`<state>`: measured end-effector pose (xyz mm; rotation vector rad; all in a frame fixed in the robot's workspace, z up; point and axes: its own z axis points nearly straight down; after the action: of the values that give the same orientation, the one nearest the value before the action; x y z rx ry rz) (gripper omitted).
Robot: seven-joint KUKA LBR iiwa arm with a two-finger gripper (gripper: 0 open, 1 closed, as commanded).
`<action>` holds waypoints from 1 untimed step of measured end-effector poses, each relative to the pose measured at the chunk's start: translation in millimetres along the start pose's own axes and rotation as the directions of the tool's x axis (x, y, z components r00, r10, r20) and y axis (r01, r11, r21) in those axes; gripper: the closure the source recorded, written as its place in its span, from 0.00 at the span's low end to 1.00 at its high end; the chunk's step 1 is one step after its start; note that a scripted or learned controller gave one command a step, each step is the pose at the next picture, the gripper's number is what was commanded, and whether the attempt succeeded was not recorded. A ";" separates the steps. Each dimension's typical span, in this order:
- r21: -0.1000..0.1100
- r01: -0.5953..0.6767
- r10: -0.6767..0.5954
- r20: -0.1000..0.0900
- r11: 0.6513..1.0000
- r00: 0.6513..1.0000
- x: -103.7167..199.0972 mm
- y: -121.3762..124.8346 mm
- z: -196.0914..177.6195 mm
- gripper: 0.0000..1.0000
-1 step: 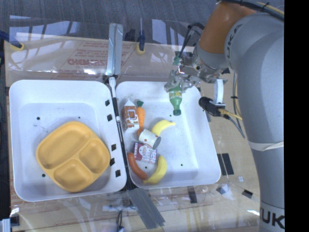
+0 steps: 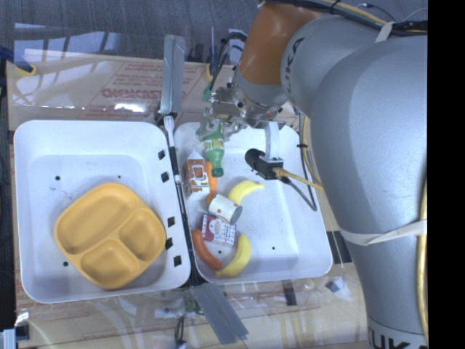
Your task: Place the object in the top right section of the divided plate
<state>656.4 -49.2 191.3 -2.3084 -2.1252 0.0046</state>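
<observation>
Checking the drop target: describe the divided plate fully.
The divided plate is yellow-orange, looks like matte plastic, with rounded corners and three sections: one large, two smaller. It lies flat, turned at an angle, on the floor of the left bin, toward its front. No item sits in its sections, and nothing else touches it.

Arm (image 2: pixel 378 158): "KU" visible low on its base, cut off by frame. Red print on sheet (image 2: pixel 145 86) at bench's far edge, unreadable. Carton (image 2: pixel 197 177) label illegible.
</observation>
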 end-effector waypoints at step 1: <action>0.000 0.110 -0.110 0.001 0.994 0.994 86.5 -44.0 0.1 1.00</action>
<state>619.6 40.6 191.4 -2.1881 -2.2500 0.0051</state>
